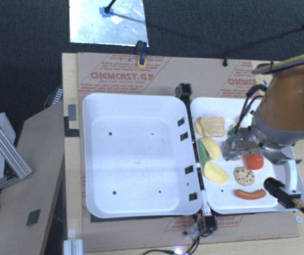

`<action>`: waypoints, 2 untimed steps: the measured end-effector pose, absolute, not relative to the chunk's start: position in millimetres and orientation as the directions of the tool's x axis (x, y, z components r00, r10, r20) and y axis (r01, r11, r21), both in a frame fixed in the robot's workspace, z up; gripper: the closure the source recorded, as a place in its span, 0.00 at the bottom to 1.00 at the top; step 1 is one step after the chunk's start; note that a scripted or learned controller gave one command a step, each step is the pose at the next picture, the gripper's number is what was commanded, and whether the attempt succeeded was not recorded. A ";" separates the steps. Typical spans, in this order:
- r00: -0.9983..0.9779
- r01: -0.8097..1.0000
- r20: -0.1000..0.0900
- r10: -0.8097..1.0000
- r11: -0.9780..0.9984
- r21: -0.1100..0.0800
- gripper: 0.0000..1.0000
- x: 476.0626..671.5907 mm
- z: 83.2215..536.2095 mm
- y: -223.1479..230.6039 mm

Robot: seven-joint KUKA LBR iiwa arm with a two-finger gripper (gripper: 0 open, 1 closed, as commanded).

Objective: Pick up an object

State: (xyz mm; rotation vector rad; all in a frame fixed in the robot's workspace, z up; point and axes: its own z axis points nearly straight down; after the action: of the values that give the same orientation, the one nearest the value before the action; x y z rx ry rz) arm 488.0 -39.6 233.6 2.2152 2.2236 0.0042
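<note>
The right bin holds several toy foods: a tan bread slice, a yellow piece with a green one beside it, a yellow potato-like piece, a red tomato, a speckled cookie and a sausage. My gripper hangs low over the middle of this bin, just left of the tomato and right of the yellow piece. Nothing shows between its fingers.
The left bin sits beside the right one, with black clips along the shared wall. The arm's orange band covers the right bin's far right part. A black fitting lies at its right front corner.
</note>
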 end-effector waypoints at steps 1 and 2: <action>-0.012 1.000 0.003 1.000 0.012 0.004 1.00 487.3 254.3 35.5; -0.011 1.000 0.003 1.000 0.011 0.004 1.00 534.9 243.4 102.0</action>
State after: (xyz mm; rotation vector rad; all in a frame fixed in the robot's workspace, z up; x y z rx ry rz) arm 534.9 102.0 243.4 2.2089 2.2332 0.0072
